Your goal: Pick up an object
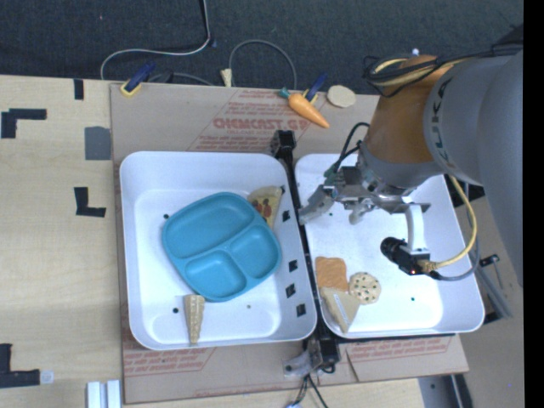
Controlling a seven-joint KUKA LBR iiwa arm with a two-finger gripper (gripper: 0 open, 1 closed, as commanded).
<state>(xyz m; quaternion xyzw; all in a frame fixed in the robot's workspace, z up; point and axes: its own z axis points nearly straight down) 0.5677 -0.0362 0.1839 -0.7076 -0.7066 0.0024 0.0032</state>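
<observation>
Two white bins side by side on bench. Left bin (136,194): blue tray (221,245) at centre, a wedge-shaped piece (266,202) just beside its upper right corner, a cone (195,317) near the front wall. Right bin (450,313): toast (331,272), cookie (364,288) touching or just beside it, sandwich wedge (340,308) below, all grouped at the front left corner. Carrot (306,110) and a pale disc (342,97) outside the bins, on cardboard behind them.

Arm (425,126) reaching in from the right, wrist over the rear half of the right bin. Gripper (340,195) above bare bin floor near the divider, fingers spread wide, nothing between them. Nearest objects, toast and cookie, apart from the fingertips, toward the front of the bin.

Step in hand, by judgement: approach, before any grasp; no object yet picked. Height above the floor not readable from this slanted view.

Next move calls for: travel toward the front corner, fingers centred over one piece, then descent and closure. Flat items lying close together and near the bin wall: likely risk of fingers striking a neighbour or sliding over the low profile.
</observation>
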